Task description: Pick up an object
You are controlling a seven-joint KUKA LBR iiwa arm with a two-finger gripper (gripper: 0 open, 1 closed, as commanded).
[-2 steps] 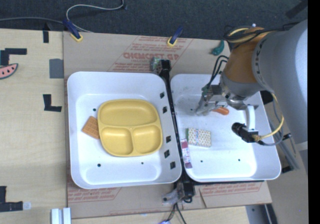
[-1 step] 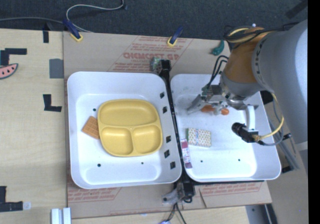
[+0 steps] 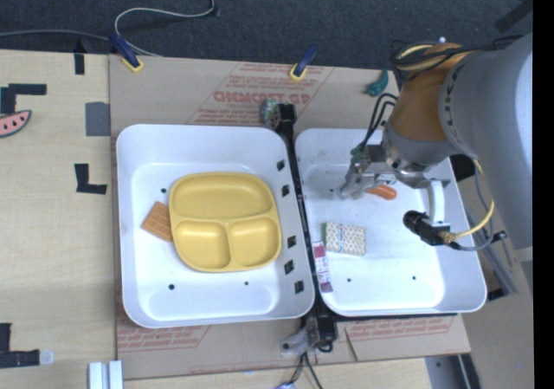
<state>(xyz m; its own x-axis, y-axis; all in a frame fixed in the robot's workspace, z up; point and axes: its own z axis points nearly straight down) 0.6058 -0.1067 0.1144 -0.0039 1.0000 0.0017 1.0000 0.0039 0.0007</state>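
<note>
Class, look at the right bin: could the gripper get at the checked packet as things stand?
Probably yes. The packet lies flat in the right bin, nothing on it, and the gripper hangs just above it in view.

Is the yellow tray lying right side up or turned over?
Right side up. The yellow tray lies flat in the left bin, and its three hollow compartments face upward.
</note>
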